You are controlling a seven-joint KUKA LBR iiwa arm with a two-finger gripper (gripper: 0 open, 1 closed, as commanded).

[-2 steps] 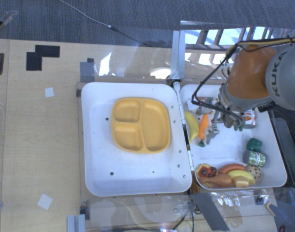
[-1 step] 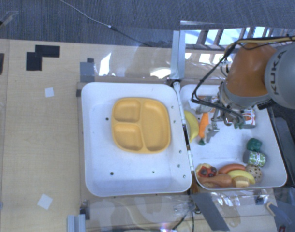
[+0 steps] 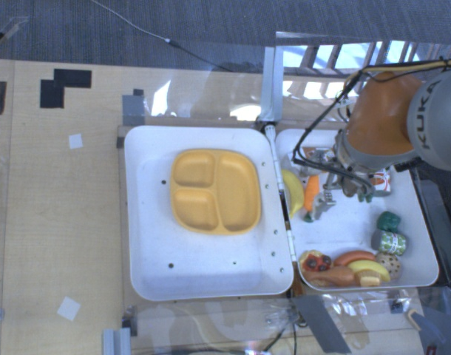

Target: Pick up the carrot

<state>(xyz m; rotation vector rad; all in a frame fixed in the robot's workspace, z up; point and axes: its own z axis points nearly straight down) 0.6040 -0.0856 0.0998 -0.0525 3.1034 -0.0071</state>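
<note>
The carrot (image 3: 311, 191), orange with a small green tip, lies at the left side of the right bin (image 3: 425, 272), just right of a yellow banana (image 3: 290, 189). My gripper (image 3: 325, 200) hangs from the orange-banded wrist (image 3: 381, 120) over that bin. It sits close against the carrot's right side, at about the carrot's middle. The wrist body hides part of the bin's back area.
A yellow divided plate (image 3: 214, 191) lies in the left bin (image 3: 148, 272). In the right bin are a dark green piece (image 3: 389, 220), a green-and-white can (image 3: 390, 242), and a cluster of toy foods (image 3: 351, 267) along the front wall. A red-and-white item (image 3: 382, 184) peeks from under the wrist.
</note>
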